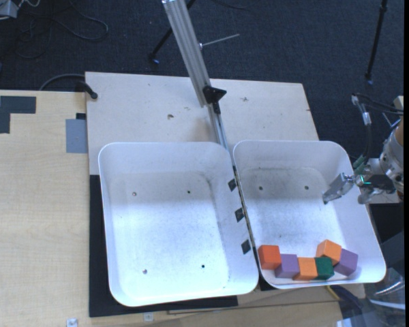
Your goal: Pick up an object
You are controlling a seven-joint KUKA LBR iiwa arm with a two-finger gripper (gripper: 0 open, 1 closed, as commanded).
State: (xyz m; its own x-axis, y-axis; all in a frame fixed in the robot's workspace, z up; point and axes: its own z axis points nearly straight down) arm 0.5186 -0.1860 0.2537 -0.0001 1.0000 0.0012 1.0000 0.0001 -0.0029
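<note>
1. Reaching in from the right edge of the frame, the fingers (342, 187) hang over the right rim of the right bin (286, 157); whether they are spread or closed cannot be told, and nothing is seen between them.
2. Behind them, the grey wrist runs off the frame's right side.
3. Well below the fingers, blocks cluster in the right bin's lower right corner: an orange block (269, 255), a purple block (287, 265), a second orange block (307, 268), a green block (324, 267), a third orange block (329, 251) and a second purple block (347, 261), touching one another.
4. Left of that bin sits the left bin (123, 162), the two side by side on the tabletop (34, 203).
5. A metal rail (191, 53) slants down from the upper centre toward the gap between them.
</note>
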